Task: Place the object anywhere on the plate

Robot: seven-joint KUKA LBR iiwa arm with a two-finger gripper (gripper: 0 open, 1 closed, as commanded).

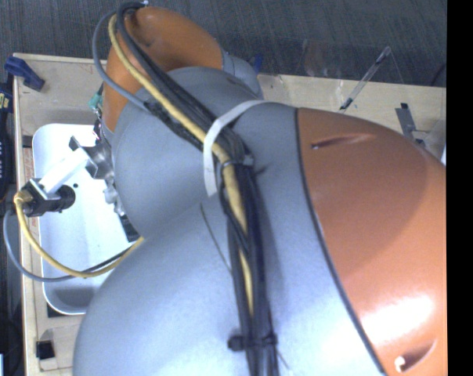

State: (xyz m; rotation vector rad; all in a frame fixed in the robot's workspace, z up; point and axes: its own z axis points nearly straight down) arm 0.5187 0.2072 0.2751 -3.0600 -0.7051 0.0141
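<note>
At the far left I see a blue clamp (21, 70) on the corner of the pale wooden bench (338, 92). Just inside it lies a shallow white bin (48, 143), its left wall and near corner visible. A yellow cable (45, 261) loops over that bin from a black fitting. Next, the grey arm with its orange band (244, 233) covers most of the bench. The gripper is hidden under it, so I cannot tell how its jaws stand, nor where the object or plate lies.
</note>
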